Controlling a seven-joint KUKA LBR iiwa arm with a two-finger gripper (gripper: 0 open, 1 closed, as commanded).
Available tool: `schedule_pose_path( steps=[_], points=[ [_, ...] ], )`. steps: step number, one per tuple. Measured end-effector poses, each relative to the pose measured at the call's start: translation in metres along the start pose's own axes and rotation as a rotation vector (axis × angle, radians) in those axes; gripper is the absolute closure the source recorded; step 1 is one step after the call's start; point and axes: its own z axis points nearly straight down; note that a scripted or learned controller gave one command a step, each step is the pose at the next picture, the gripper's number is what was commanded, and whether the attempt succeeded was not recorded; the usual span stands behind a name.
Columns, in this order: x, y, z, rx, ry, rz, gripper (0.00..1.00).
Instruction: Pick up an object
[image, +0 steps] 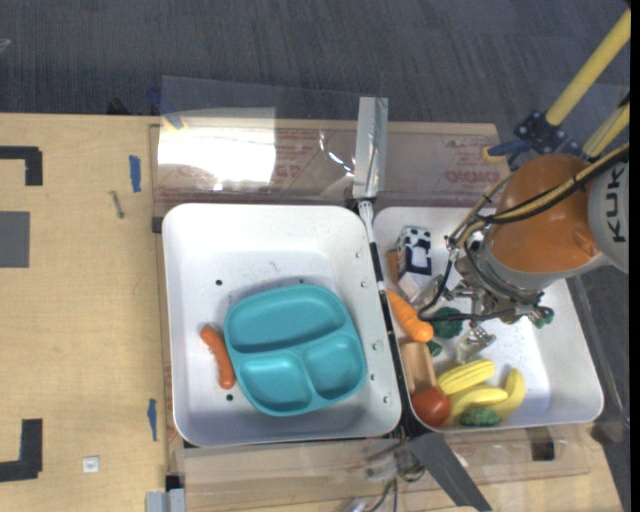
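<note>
Orange-banded arm (545, 215) hangs over the right bin (575, 365), its hand (478, 322) low among the toys; whether it grips anything cannot be told. Beneath it lie a carrot (410, 315), yellow bananas (480, 385), a red tomato (431, 405) and a black-and-white toy (415, 250). On the tabletop's left bin (190, 250) rest a teal divided plate (293, 347) and a sausage (218, 357).

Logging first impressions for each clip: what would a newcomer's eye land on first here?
Probably the teal divided tray filling the left bin, with a small orange sausage beside it. Next, the arm's orange band over the right bin, above a heap of toy food: carrot, tomato, yellow bananas.
</note>
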Motion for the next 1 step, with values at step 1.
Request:
schedule_pose_path(
  steps=[1],
  points=[
    [0.0203,0.0151,-0.0005,-0.002,-0.002,0.047,0.00]
  ],
)
